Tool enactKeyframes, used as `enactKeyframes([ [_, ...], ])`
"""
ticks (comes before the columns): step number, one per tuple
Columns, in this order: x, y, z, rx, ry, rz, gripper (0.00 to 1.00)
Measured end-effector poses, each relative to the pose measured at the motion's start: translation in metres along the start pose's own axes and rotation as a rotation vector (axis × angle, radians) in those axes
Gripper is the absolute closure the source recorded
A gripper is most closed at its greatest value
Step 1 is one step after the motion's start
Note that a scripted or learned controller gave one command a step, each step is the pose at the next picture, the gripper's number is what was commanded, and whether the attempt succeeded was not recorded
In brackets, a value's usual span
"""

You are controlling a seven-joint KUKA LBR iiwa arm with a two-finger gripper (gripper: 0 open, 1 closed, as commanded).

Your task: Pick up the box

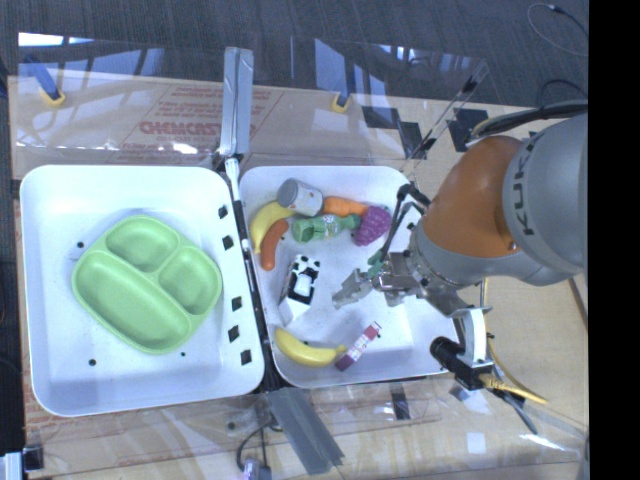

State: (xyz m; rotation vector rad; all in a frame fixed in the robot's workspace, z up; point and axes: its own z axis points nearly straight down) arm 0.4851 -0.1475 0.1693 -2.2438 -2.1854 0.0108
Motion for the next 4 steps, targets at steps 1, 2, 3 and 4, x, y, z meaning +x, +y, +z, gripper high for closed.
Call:
enactKeyframes([
  [1, -0.003, 0.037, 0.021, -0.003, -0.001, -0.081, 0.0],
  [2, -0.056, -0.007, 0.082, -0.003, 0.001, -0.157, 0.0],
  [3, -0.064, -0.007, -0.012, -0.011, -0.002, -0.118, 0.0],
  [4, -0.028, -0.007, 0.079, -0.008, -0.001, -0.086, 0.0],
])
